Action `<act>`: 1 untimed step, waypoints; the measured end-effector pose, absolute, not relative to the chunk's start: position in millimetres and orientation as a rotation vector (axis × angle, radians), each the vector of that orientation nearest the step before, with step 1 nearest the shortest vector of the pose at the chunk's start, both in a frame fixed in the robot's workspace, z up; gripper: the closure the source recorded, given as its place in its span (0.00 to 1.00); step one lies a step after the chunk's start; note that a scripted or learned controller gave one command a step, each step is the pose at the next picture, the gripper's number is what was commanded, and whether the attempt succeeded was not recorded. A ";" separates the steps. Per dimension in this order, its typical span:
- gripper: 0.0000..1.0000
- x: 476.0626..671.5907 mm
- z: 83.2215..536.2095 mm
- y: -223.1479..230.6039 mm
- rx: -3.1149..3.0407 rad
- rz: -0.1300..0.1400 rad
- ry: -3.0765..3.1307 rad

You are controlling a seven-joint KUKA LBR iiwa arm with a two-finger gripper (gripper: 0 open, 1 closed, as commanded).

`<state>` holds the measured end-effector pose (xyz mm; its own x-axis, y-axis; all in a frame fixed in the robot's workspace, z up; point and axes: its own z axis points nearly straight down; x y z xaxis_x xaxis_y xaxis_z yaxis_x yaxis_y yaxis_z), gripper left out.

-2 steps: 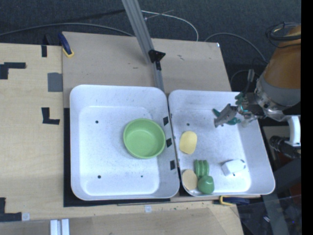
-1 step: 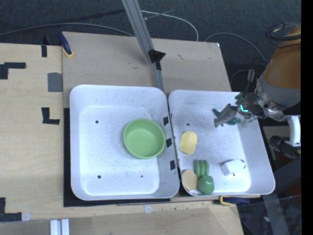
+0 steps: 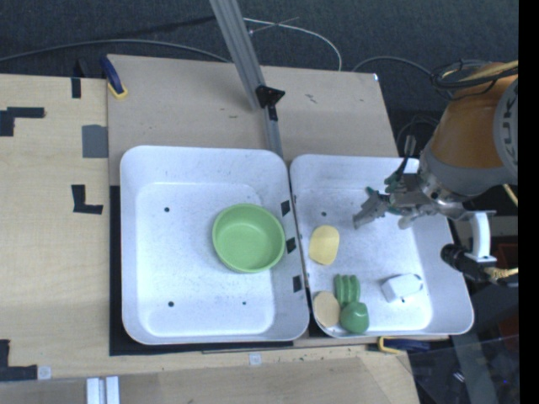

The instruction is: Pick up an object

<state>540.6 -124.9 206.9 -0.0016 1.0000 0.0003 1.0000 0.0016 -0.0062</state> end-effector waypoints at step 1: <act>0.00 545.8 159.7 -128.0 -2.217 0.007 -2.219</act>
